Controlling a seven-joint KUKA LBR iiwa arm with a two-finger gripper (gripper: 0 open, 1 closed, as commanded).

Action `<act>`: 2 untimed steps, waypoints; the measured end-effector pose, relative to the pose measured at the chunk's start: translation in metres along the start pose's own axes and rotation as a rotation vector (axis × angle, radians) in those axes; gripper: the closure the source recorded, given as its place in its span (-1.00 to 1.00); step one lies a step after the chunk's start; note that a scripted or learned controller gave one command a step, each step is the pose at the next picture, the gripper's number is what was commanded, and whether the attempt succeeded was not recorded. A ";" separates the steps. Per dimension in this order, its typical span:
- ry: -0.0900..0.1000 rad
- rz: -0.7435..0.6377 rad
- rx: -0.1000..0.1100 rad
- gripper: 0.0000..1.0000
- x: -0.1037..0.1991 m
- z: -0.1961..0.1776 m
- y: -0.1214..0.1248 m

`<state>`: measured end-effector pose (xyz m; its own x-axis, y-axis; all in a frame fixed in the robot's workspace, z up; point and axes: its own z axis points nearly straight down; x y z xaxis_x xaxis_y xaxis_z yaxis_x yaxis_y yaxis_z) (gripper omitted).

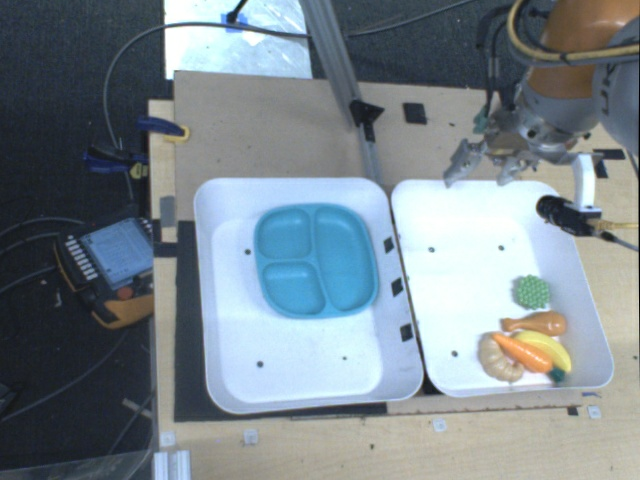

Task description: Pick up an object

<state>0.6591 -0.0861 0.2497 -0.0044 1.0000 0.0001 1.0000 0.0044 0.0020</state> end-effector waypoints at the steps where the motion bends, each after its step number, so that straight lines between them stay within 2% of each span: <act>1: -0.001 0.002 0.004 -1.00 0.000 0.063 0.000; 2: -0.001 -0.001 0.003 -1.00 0.004 0.106 0.005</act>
<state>0.6646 -0.0825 0.1439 -0.0052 1.0000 -0.0005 1.0000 0.0052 -0.0014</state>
